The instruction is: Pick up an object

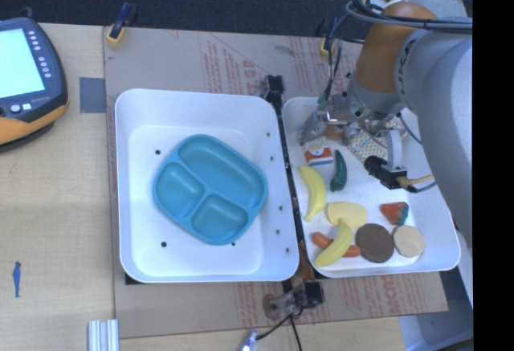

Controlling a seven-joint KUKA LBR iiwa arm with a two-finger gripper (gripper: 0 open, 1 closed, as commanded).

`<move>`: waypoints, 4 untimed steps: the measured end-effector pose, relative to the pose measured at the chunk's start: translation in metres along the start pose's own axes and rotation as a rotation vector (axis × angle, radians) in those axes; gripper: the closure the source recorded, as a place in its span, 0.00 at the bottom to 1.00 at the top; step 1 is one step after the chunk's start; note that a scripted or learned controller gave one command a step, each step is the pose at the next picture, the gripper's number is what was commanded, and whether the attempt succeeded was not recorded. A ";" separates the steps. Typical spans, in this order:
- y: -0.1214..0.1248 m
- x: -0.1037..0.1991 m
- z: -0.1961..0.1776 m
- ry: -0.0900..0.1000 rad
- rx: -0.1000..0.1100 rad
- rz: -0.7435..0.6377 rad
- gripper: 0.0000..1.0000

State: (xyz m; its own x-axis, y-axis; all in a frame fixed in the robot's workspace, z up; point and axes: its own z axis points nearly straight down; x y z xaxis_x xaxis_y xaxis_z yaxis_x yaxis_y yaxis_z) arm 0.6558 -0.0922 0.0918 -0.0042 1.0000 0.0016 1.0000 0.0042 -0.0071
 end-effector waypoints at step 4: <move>0.000 -0.006 0.000 0.000 0.000 0.002 0.00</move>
State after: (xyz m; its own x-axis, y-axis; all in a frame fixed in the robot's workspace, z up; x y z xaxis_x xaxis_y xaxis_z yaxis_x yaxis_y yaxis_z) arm 0.6559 -0.0977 0.0918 -0.0021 1.0000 0.0017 1.0000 0.0021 -0.0067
